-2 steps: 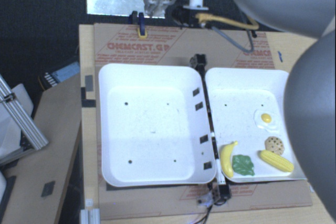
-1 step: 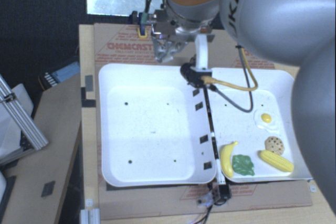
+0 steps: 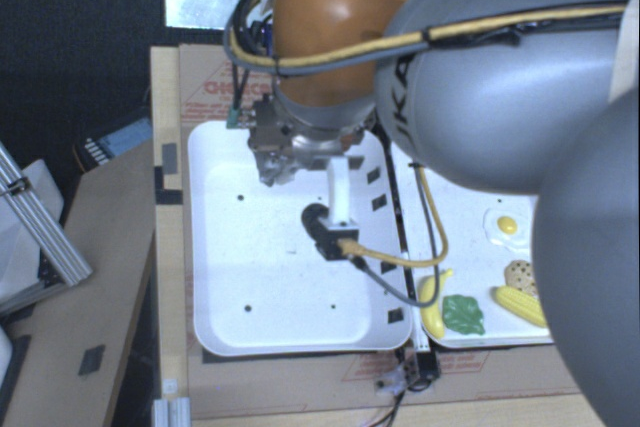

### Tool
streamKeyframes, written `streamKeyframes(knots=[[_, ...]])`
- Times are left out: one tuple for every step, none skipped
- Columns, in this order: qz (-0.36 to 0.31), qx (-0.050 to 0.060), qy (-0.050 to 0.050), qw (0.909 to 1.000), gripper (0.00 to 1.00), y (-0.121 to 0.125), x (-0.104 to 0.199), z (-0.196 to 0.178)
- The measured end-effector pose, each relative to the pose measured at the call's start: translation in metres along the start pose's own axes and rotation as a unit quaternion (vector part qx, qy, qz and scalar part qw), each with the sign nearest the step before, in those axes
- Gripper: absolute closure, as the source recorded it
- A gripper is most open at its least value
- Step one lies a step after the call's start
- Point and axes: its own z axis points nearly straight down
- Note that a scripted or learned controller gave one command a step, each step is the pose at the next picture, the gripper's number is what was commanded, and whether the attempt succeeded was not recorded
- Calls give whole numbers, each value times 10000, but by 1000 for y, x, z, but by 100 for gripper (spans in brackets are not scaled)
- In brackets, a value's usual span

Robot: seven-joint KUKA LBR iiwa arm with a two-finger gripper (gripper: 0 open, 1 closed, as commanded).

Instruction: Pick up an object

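**A:** Where is your hand at this moment?

**B:** My hand (image 3: 275, 165) hangs low over the far part of the left-hand bin (image 3: 230, 315), as the camera view has it. My own wrist covers it from above, so I cannot tell whether it is wide or narrow. I will not claim that it holds anything.

**A:** And the things you might pick up?

**B:** They lie in the right-hand bin (image 3: 470, 255), well apart from my hand. There is a fried egg (image 3: 507, 226), with a cookie (image 3: 519, 273) nearer the front and a corn cob (image 3: 520, 305) just beside the cookie. By the near corner, a banana (image 3: 432, 310) lies right against a green leaf (image 3: 463, 315).

**A:** Which step is this, then?

**B:** I judge it to be the reach, before any grasp. Every thing I see rests in its bin, so nothing is lifted yet.

**A:** What does the next move call for?

**B:** As I read it, I should rise clear of the rim between the bins and cross over to the right-hand one. Then I should come down wide around a single thing. The corn cob looks easiest, since it is long, firm and not pressed against the wall
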Motion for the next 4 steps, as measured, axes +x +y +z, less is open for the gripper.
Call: streamKeyframes(knots=[[29,-40,5,10000,100,-10,-3,-1],[45,-25,-8,10000,100,9,-4,58],[45,-60,6,10000,100,41,-3,55],[47,-40,-5,10000,100,62,-4,222]])
